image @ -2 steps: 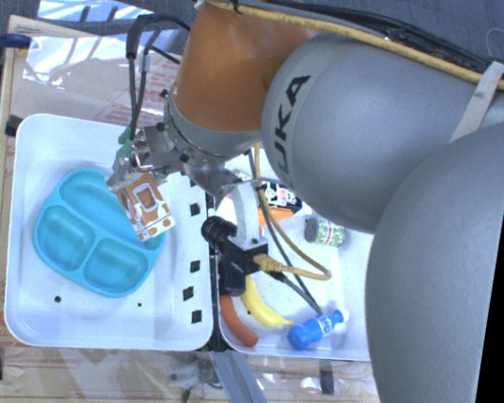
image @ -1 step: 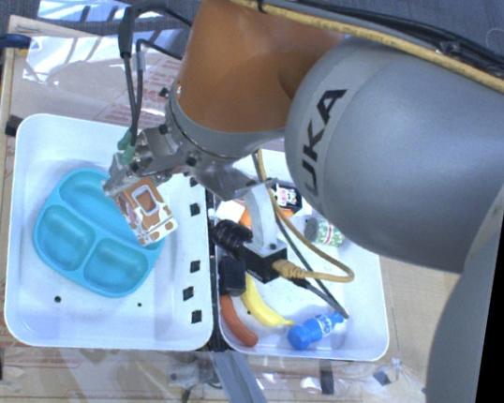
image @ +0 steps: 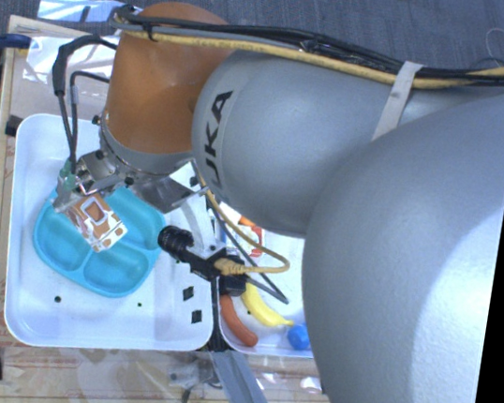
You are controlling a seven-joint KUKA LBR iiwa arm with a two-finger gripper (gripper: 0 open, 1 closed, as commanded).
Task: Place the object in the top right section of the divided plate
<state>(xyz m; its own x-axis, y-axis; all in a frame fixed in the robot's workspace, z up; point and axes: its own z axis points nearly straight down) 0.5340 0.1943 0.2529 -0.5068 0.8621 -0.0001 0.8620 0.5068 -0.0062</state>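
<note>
1. When I look down through my camera, the big grey arm [image: 367,195] covers most of the right side, and its orange band [image: 156,86] sits above the left bin [image: 23,207].
2. I see the gripper [image: 92,210] low over the blue divided plate [image: 123,266], on the plate's upper left part as I see it.
3. I cannot tell how far open the gripper is. I cannot tell if it has hold of anything, because the parts down there are small and mixed up in my picture.
4. The plate lies flat in the left bin, near the middle, a bit toward the far side. I can see two small sections along its near edge and a bigger one on its right.
5. I see nothing lying in the parts of the plate that show. The gripper hides the rest.
6. The right bin [image: 275,245] is just beside the left one, and the arm covers most of it.
7. In the right bin I see a yellow banana [image: 268,310], a red-brown sausage [image: 238,322] touching it, and a small blue thing [image: 299,336] near them.
8. A black plug [image: 175,241] on a cable hangs from the arm, over the place where the two bins meet.
9. Both bins rest on the wooden bench [image: 63,375].
</note>
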